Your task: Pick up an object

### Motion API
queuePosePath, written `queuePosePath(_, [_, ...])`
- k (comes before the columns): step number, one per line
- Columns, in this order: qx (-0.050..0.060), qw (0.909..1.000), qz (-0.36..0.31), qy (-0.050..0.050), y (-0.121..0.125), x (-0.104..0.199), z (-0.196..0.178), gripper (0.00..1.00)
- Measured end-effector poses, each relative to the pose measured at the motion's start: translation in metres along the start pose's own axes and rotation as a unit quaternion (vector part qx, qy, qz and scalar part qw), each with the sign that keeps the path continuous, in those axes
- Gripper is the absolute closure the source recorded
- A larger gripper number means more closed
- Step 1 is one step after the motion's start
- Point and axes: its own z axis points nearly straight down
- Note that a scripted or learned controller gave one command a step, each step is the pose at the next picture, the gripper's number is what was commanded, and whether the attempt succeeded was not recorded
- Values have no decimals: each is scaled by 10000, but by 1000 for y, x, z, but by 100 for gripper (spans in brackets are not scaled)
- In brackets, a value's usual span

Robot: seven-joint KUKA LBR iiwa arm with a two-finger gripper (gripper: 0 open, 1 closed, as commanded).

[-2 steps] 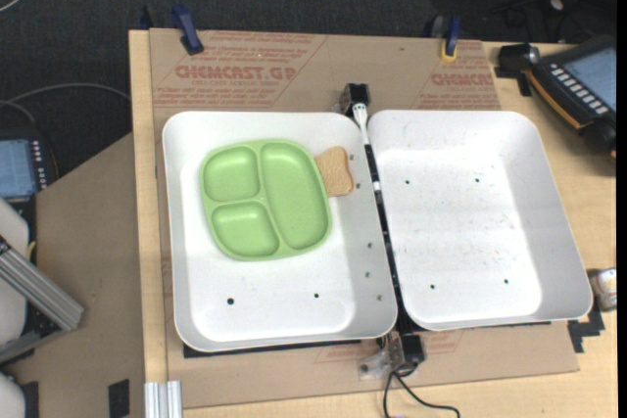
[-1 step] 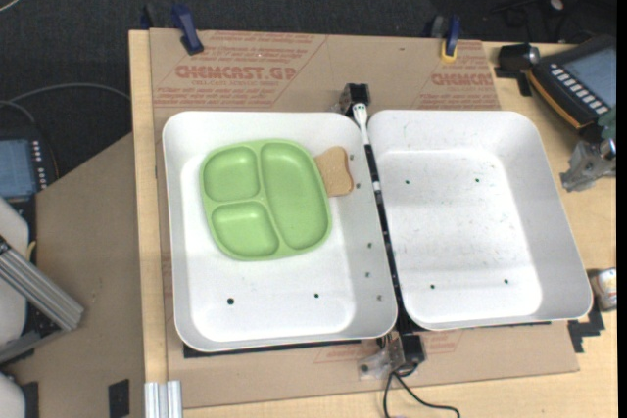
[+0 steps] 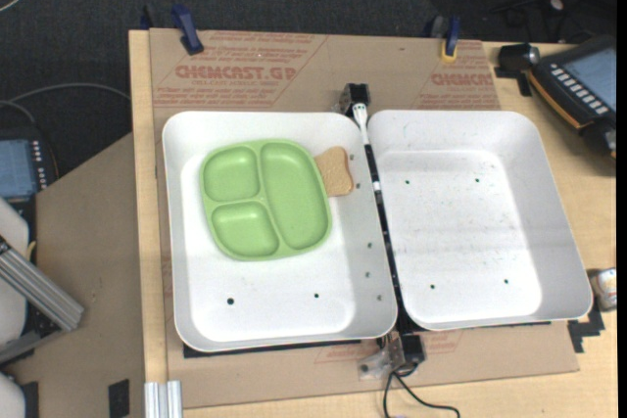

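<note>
Camera view. Green divided plate (image 3: pixel 265 201): a rounded, light green plastic plate with three compartments, two smaller ones on the left, one behind the other, and a long one on the right. It lies flat in the left white bin (image 3: pixel 181 240), in the far half of the floor and closer to the left wall than to the right. A tan bread slice (image 3: pixel 336 171), small and roughly square with a darker crust line, lies flat at the plate's far right rim. It touches or slightly overlaps that rim and lies near the wall the two bins share.

Whether the jaws are open or closed cannot be told, nor how the plate and the slice lie relative to them.

Open room: bare bin floor lies near of the plate and to its right. Only a narrow strip separates the plate from the bin's left and far walls. The right white bin (image 3: pixel 470 210) stands edge to edge with the left one, with a black clip (image 3: pixel 356 97) at the far end of their joint.

Both bins rest on a brown board (image 3: pixel 235 64) printed CHEMCAST, held by a blue clamp (image 3: pixel 186 29) at the far left. A handheld control pendant (image 3: pixel 578 83) lies off the board at the far right.
</note>
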Motion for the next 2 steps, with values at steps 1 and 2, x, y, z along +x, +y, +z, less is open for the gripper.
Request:
queuePosePath(1, [84,9999,-35,54,-36,62,74,100])
queuePosePath(2, [-19,10000,-6,0,-11,23,-6,100])
